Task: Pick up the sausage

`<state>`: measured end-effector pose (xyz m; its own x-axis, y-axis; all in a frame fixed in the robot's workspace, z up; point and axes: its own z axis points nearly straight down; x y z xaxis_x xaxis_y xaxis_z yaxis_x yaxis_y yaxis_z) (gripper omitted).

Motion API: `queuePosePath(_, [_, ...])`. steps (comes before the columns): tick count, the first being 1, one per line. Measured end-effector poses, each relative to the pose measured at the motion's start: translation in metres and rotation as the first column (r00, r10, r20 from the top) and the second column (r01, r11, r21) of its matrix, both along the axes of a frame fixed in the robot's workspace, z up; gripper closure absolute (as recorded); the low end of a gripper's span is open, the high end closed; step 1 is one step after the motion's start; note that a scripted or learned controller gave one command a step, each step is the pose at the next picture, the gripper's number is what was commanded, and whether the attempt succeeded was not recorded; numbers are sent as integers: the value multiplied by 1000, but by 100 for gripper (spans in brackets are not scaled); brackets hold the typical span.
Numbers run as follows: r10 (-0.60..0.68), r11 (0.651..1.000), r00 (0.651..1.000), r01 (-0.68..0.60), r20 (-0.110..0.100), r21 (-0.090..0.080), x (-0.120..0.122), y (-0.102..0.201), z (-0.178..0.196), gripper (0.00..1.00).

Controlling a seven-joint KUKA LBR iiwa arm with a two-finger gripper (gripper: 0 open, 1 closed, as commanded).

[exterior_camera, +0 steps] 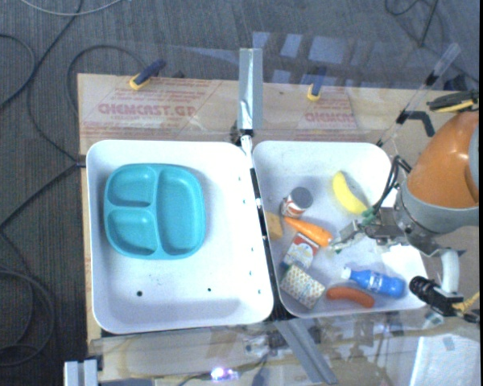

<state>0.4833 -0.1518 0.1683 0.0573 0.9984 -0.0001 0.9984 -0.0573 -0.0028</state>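
While the sausage (pixel 351 296) lies lengthwise left to right at the right bin's (pixel 322 153) near edge, the hand (pixel 350 233) hovers just behind it, fingers spread, pinching nothing, beside the carrot (pixel 307 231).

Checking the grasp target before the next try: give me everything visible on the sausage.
The sausage is a short reddish-orange link with rounded ends, smooth and glossy like plastic. It lies flat, roughly horizontal, on the floor of the right bin near its front edge. A blue bottle lies just behind it, very close; contact can't be told. A patterned packet sits to its left. The gripper is apart from it.
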Motion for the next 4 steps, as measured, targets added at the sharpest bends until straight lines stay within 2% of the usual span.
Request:
queuePosePath(1, [44, 999, 999, -44, -1, 2, -1, 15, -38, 0])
queuePosePath(2, [128, 992, 992, -128, -1, 1, 0, 148, 20, 0])
queuePosePath(3, [-41, 999, 999, 41, -4, 0, 0, 160, 14, 0])
queuePosePath(4, [-21, 1000, 1000, 21, 1, -4, 0, 62, 92, 0])
